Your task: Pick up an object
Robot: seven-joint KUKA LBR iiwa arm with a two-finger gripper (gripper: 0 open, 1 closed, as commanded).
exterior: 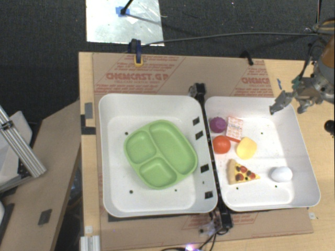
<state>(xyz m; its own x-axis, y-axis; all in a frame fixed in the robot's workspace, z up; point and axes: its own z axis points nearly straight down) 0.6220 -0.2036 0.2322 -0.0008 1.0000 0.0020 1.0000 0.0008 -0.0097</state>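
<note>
The right bin point(298, 140) holds several small items: a purple piece point(218, 124), a red-and-white packet point(234, 126), a red tomato point(221, 144), a yellow lemon point(246, 147), a pizza slice point(241, 172) and a white egg point(281, 174). My gripper point(288, 106) hangs above the bin's far right corner, well away from all of them. It is open, with nothing between its fingers.
The left bin point(112, 140) holds a green divided plate point(160, 153). A black hinge strip point(205, 140) runs between the two bins. Cardboard lies under both bins, and a cable crosses above the bench at the back.
</note>
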